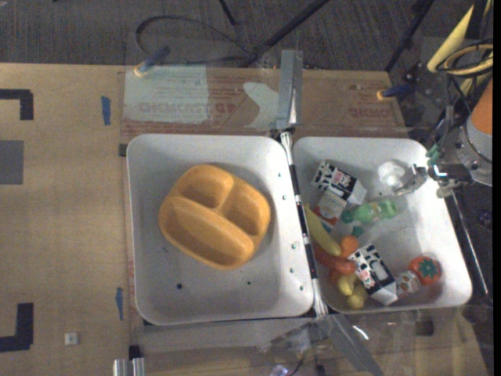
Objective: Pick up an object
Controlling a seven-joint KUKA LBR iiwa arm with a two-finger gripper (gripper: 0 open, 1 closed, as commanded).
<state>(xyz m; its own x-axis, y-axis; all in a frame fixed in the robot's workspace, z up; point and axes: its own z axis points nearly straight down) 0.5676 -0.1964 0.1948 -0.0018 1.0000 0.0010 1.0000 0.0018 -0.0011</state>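
Note:
My gripper (pixel 417 178) hangs over the right bin (pixel 454 249) near its upper right corner, reaching in from the right. Just left of it lies a pale, glossy object (pixel 389 171); I cannot tell whether they touch. Below that lies a green bottle (pixel 371 211). Two black-and-white milk cartons sit in this bin, one at the top (pixel 336 182) and one near the bottom (pixel 373 273). A yellow banana (pixel 321 233), an orange carrot-like piece (pixel 337 261) and a red tomato (pixel 425 269) lie among them.
The left bin (pixel 149 210) holds a large orange divided plate (pixel 214 215). A metal divider (pixel 288 100) runs between the bins at the back. The grey arm with its orange band (pixel 485 114) stands at the right edge, with cables behind it.

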